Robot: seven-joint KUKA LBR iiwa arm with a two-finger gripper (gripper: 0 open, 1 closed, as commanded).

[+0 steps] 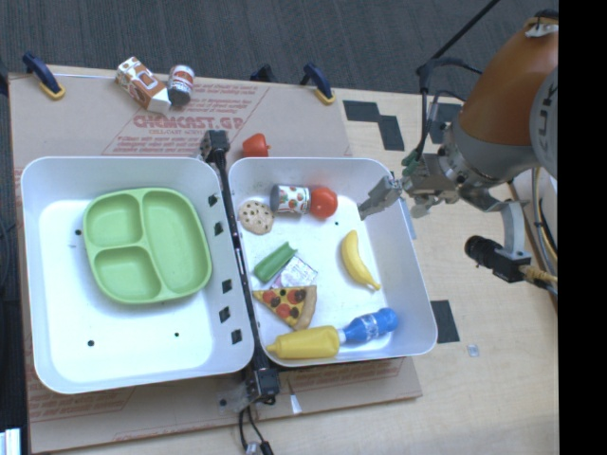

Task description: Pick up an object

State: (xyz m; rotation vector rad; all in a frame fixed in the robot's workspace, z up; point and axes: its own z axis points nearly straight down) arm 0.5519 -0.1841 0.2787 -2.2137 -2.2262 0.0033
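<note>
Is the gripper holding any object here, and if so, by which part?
Nothing is held: the gripper hovers over the right bin's upper right rim, nothing between its fingers.

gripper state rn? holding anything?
Gripper: over the right edge of the right white bin, above the yellow banana; nothing visible between its fingers; open or closed cannot be told.

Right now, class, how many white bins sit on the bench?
2. The left bin holds a green divided plate. The right bin holds the toy food, such as the banana and pizza slice.
</note>
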